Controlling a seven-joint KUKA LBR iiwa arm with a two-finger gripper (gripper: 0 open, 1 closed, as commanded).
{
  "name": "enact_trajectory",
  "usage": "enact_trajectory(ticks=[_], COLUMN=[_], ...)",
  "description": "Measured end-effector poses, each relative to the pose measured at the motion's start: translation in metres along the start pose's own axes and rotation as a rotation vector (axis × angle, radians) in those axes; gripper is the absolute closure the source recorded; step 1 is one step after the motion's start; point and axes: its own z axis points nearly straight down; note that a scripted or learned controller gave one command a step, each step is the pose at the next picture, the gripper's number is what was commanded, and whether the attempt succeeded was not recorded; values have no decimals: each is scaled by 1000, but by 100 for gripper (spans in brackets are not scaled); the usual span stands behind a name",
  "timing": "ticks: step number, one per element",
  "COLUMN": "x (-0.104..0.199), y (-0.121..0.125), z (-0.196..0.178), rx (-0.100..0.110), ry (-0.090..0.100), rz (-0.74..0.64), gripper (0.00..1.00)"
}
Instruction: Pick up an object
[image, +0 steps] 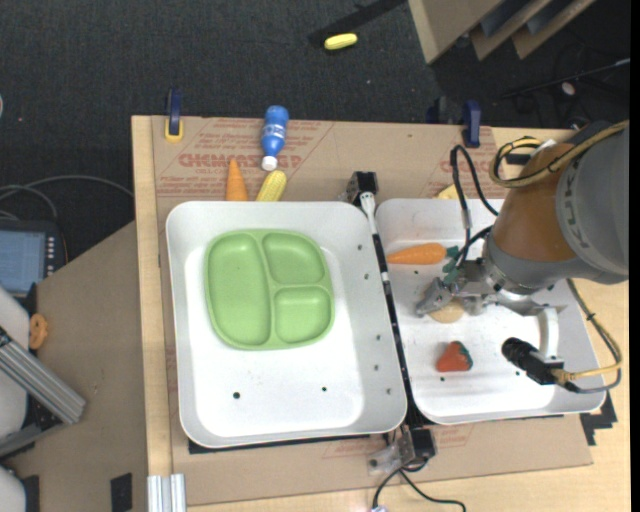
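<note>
Bench (150, 300) of pale board, two shallow white bins side by side on it. Left bin (200, 400) carries a green divided plate (270, 288), three compartments, nothing in them. Right bin (480, 400) is the working one: the arm (560, 215), grey with its orange band, reaches in from the right and hangs over the bin's middle. Gripper (447, 297) is low, pointing toward the bin's left side, right over a small pale rounded object (448, 313) that sits on the bin floor; the fingertips look to be touching or just beside it, but how far apart they stand and whether the piece lies between them cannot be told from here. Other candidates in the same bin: an orange carrot (415, 255) lying crosswise near the far-left part, just beyond the gripper, and a red strawberry (453, 357) nearer the front, apart from both. Outside the bins, along the far edge of the board: a blue-and-white bottle (273, 135), a second carrot (235, 183), a yellow corn cob (272, 185). Judgement: the step in hand is the descent onto, or closing around, the pale piece; no lift yet. Next move calls for a firm close centred on that piece, then a straight rise, clear of the nearby carrot; a round, small thing could slip sideways out of the pinch.
</note>
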Motion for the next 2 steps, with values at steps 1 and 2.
enact_trajectory(ticks=[1,2], x=[0,91], y=[3,39], z=[-12,-108], rx=[-9,-21], ry=[-2,1], rz=[-2,-14], gripper=[100,100])
